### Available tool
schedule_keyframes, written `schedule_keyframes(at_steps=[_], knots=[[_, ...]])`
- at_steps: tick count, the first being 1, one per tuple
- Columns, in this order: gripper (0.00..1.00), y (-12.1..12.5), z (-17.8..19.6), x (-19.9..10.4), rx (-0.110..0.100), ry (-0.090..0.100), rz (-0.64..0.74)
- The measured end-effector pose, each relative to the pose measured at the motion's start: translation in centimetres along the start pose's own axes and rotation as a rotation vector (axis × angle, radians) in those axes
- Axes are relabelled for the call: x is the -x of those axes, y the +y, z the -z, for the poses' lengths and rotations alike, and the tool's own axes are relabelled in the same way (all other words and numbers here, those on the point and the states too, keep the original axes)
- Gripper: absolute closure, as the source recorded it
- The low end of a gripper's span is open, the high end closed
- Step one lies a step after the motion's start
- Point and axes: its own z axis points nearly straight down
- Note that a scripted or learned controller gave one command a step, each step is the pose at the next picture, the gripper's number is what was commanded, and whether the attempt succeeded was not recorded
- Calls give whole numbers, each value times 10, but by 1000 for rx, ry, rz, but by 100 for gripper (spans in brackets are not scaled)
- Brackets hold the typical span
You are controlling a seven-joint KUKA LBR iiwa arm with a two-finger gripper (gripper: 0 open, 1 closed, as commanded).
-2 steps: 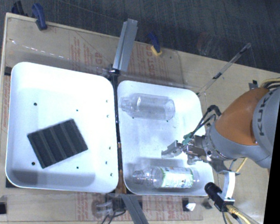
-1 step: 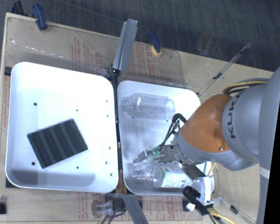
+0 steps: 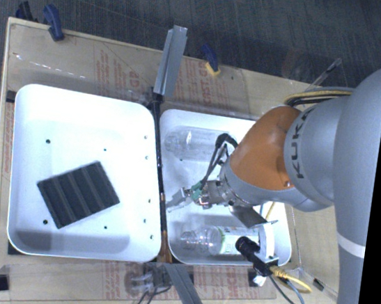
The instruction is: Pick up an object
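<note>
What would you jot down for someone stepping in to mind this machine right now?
Gripper: low inside the right bin, between the two clear plastic bottles; whether its fingers are open or shut can't be judged, and nothing is visibly held.
Things: one clear bottle lies at the far end of the right bin, another at the near end. A dark ridged panel lies flat in the left bin.
Done: arm is over the right bin.
Left: grasp and lift an object.

Hand (image 3: 185, 198) over right bin (image 3: 173, 128)
</note>
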Motion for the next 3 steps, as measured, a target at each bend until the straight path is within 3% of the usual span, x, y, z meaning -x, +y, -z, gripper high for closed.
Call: schedule_keyframes(at_steps=[1,2,3], knots=[[0,7,38,44,-7,4,-89],[0,-26,9,34,-8,4,-139],[0,-2,24,63,-5,4,-122]])
